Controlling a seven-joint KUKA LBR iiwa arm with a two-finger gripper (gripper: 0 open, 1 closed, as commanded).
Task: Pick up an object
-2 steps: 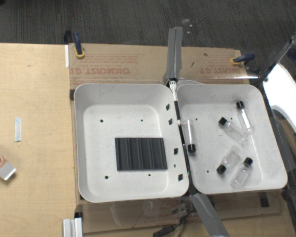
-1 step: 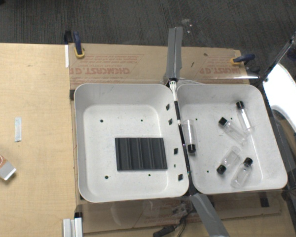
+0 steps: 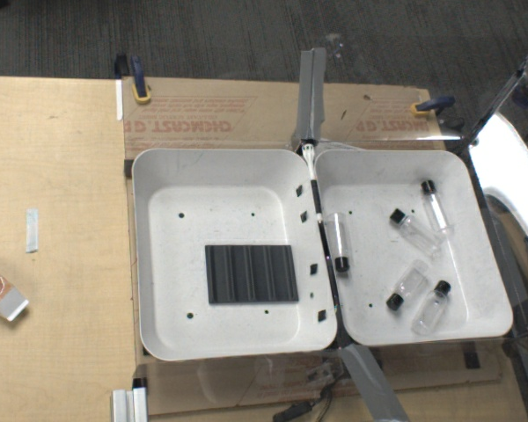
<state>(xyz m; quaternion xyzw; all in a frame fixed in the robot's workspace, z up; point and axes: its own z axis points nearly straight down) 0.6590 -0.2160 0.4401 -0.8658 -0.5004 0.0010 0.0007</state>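
Vial [image 3: 339,243] by right bin [image 3: 475,323] divider lies lengthwise, cap nearest.

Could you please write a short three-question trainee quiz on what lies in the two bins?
1. True or false: the dark ribbed rectangular tray lies in the right shallow white plastic bin.
2. How many clear plastic vials with black caps lie in that right bin?
3. The vial nearest the divider lies: A) lengthwise beside it, B) across it.

Key: 1 false, it lies in the left shallow white plastic bin; 2 five; 3 A.
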